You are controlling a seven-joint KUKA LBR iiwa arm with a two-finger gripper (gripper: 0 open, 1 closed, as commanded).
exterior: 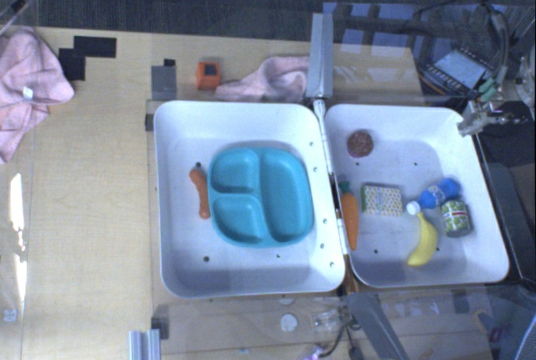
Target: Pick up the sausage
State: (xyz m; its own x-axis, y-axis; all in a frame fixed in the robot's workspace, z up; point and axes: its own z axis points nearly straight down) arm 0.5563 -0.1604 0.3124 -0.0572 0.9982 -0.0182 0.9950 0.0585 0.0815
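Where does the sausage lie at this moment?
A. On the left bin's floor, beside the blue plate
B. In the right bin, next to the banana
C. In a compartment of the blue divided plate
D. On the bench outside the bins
A: the sausage lies on the left bin floor, just off the left edge of the blue divided plate.

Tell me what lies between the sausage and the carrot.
In the camera view, the blue divided plate lies between the sausage and the carrot, along with the bins' adjoining walls.
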